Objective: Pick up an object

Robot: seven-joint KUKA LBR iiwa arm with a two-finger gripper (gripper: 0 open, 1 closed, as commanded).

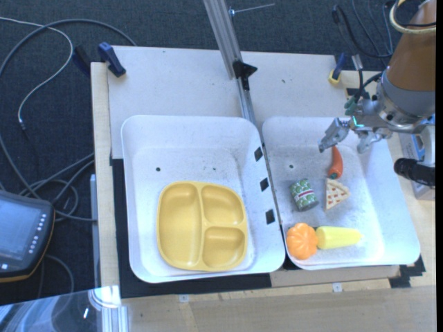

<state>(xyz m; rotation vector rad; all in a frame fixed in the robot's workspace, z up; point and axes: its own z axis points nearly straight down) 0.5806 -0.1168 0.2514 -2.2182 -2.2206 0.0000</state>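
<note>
Arm over right bin, pincer (349,138) spread wide, holding nothing.

Pincer hangs near the far-right part of the worktop (180,81), just above a toy carrot (336,162) in the right bin (394,213). Beside the carrot toward the near edge: pizza slice toy (336,194), green patterned can (303,194), orange pumpkin (301,241) touching a yellow corn piece (338,237). Left bin (138,151) holds a yellow divided tray (203,225) at its near side.
</note>
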